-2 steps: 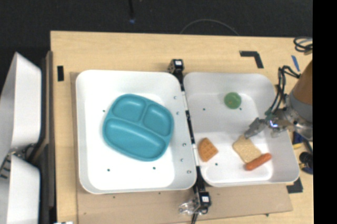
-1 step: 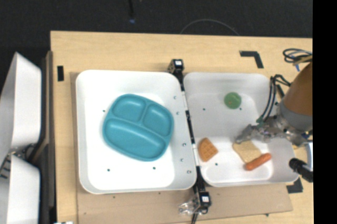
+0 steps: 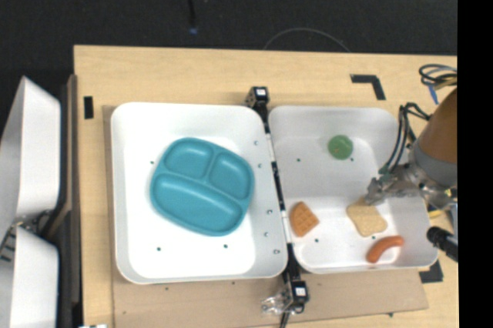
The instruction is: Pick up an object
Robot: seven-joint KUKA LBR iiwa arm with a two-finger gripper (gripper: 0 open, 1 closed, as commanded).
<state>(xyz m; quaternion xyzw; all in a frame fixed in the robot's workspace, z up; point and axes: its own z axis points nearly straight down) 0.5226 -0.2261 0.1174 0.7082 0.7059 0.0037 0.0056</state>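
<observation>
Two white bins sit side by side on the wooden counter (image 3: 185, 72). The left bin (image 3: 131, 242) holds a blue divided plate (image 3: 202, 185). In the right bin (image 3: 308, 126), a green round piece (image 3: 340, 146) lies toward twelve o'clock, a waffle-like square (image 3: 303, 219) toward eight, a pale slice of bread (image 3: 366, 219) near the middle right and a red sausage (image 3: 384, 249) toward five. The tool (image 3: 379, 192) hangs low just above the bread, at its one o'clock; I cannot tell how its tips stand.

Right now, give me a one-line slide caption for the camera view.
Gripper poised over the right bin beside a bread slice, with waffle, sausage and green ball; blue divided plate in left bin.
</observation>
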